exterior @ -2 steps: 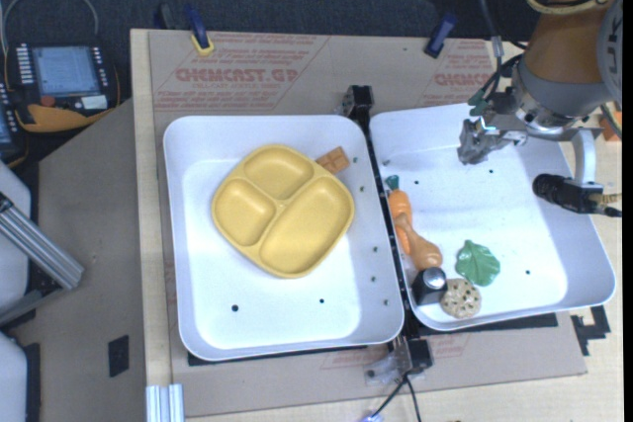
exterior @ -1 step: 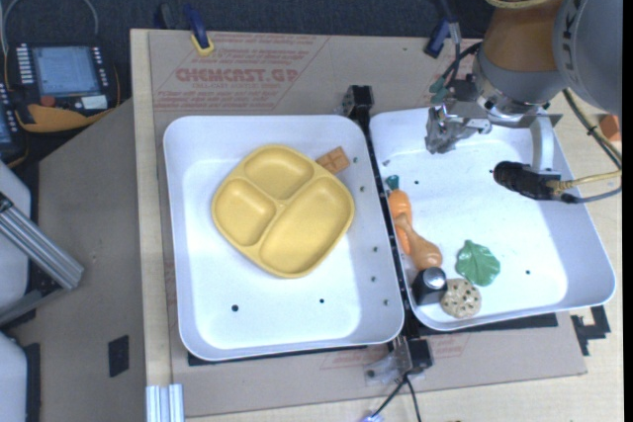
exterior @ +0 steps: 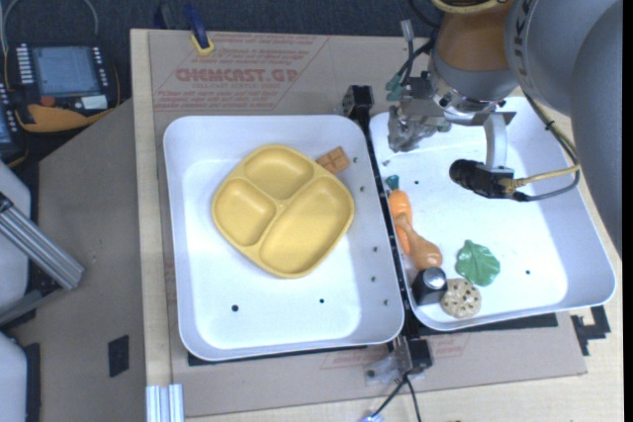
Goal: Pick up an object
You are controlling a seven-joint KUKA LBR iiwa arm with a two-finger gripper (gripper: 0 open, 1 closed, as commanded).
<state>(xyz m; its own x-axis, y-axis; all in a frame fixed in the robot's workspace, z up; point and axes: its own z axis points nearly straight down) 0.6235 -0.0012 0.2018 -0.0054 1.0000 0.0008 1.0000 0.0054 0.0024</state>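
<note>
My gripper [exterior: 407, 131] hangs low over the far left corner of the right bin [exterior: 554, 242], with nothing seen in it. Along that bin's left wall lies an orange carrot-like piece [exterior: 404, 217], and a small teal bit [exterior: 393, 181] sits just above it. Toward the near edge are a green leaf-shaped thing [exterior: 478, 262], a speckled cookie [exterior: 461, 297] and a small black-and-silver cylinder [exterior: 430, 284]. The gripper is well behind all of these.
The left bin [exterior: 198, 292] holds a yellow divided plate [exterior: 283, 210] with a small brown block [exterior: 333, 159] at its far right rim. The arm [exterior: 554, 5] reaches in from the upper right above the right bin. A ridge between the bins runs just left of the gripper.
</note>
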